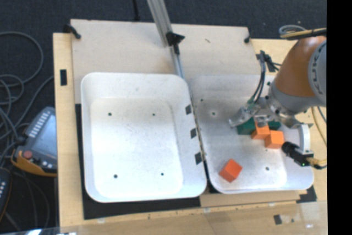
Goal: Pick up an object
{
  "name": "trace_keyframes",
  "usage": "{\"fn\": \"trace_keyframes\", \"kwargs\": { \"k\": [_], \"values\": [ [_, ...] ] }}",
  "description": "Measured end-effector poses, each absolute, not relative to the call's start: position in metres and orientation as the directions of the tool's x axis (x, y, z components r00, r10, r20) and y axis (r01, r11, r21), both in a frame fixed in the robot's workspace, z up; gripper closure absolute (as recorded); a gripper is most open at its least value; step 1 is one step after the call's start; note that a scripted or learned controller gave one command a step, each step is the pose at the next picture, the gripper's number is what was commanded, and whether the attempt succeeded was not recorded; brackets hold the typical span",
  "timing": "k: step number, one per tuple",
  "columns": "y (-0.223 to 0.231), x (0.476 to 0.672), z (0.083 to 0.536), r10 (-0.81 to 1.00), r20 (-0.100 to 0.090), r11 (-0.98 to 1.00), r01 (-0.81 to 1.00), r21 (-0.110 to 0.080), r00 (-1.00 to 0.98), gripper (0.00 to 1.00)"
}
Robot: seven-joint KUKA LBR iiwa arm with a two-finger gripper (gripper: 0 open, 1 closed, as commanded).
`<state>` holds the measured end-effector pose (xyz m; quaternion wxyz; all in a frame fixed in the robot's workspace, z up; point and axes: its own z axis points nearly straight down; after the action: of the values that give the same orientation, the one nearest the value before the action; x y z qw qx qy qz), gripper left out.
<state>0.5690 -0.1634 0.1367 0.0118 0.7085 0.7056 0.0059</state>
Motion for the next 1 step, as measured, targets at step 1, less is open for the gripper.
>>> {"fn": "trace_keyframes", "kwargs": {
  "k": [1],
  "values": [
    [-0.1635, 0.5690, 0.1366, 1.000, -0.008, -0.005, 1.000, 0.026, 0.005, 0.00]
  ]
}}
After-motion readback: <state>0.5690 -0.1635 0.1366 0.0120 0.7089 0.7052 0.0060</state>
